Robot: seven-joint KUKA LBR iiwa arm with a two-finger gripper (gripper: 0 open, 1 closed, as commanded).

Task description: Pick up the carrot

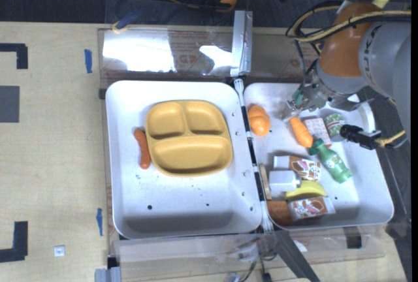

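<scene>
Carrot: the carrot (pixel 301 131) lay in the right bin (pixel 377 203), in its upper middle part, slanting from upper left to lower right, resting on the bin floor.
Gripper: the gripper (pixel 302 99) hung at the upper right of the frame, just above and left of the carrot's top end; whether it was open or shut could not be told.
Neighbours: a green bottle (pixel 334 162) lay just right of and below the carrot, a small packet (pixel 318 126) touched its right side, and an orange fruit (pixel 258 120) sat near the bin's left wall.
Left bin: a yellow divided tray (pixel 188 136) with a sausage (pixel 142 147) beside it.
Progress: the carrot was not lifted; by my judgement the approach was nearly complete, with grasp and lift left.
</scene>
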